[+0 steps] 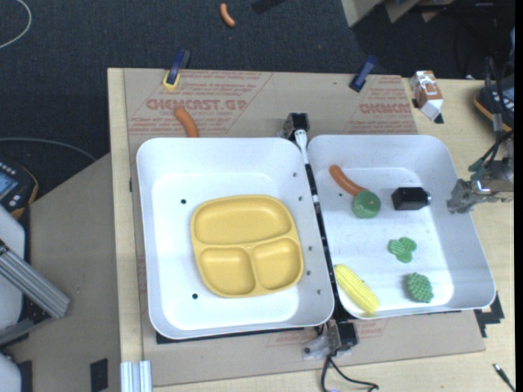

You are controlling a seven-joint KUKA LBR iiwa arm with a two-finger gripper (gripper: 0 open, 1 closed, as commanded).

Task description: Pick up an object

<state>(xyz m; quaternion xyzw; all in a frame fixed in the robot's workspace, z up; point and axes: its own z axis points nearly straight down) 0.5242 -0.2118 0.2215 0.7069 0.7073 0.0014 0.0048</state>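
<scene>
Camera view shows the tool [462, 196] at the right bin's [458, 166] right rim, its state impossible to tell; the black block [409, 198] lies just left, long axis toward it.

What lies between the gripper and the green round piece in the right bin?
A small black block sits between the gripper and the green round piece, per the camera view.

Two white bins [155, 158] side by side on a cardboard-topped bench [245, 96], blue-and-yellow clamp [175, 70] at its far edge, small orange sausage [227, 15] on the dark floor beyond
</scene>
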